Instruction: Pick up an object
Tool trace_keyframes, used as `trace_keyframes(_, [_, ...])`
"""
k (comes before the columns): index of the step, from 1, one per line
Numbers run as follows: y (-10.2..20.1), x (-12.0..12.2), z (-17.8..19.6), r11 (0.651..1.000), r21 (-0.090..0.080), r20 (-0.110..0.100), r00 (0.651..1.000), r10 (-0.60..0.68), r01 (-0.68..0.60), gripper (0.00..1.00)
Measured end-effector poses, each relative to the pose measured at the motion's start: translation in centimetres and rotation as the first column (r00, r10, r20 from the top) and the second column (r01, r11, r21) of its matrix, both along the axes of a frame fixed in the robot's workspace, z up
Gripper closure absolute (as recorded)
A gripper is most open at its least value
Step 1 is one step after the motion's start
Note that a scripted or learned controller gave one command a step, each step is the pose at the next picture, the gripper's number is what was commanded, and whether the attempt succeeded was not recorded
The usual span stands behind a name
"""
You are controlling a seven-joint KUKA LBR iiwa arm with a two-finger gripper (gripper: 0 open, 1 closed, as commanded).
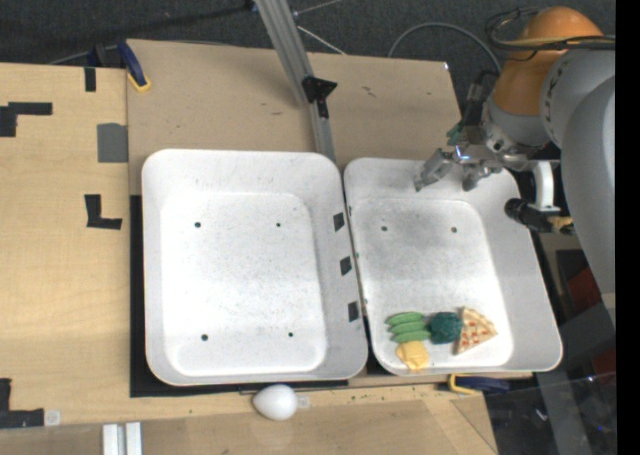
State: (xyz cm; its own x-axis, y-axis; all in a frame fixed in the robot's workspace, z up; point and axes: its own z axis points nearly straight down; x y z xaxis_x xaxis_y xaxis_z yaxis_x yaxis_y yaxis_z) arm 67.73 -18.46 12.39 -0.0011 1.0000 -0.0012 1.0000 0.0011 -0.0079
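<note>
Two spread fingers of the pincer (pixel 452 173) hover empty over the right bin's (pixel 520 273) far rim

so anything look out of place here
One thing: a white egg-shaped object lies on the bench outside the left bin, by its near edge, while the other items sit clustered in the right bin.

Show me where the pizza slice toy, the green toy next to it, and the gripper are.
pizza slice toy (pixel 476 329), camera view, middle of the slice's topping face.
dark green toy (pixel 445 325), camera view, centre of its bumpy top.
gripper (pixel 455 173), camera view, midway between its fingertips, over the right bin's far rim.
</note>
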Motion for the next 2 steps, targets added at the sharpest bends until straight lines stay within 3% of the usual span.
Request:
trace_keyframes(1, [-0.2, -0.4, -3.6, 1.000, -0.001, -0.014, 1.000, -0.003, 0.003, 0.00])
trace_keyframes(2, [-0.2, -0.4, -2.6, 1.000, -0.002, -0.014, 1.000, -0.002, 0.002, 1.00])
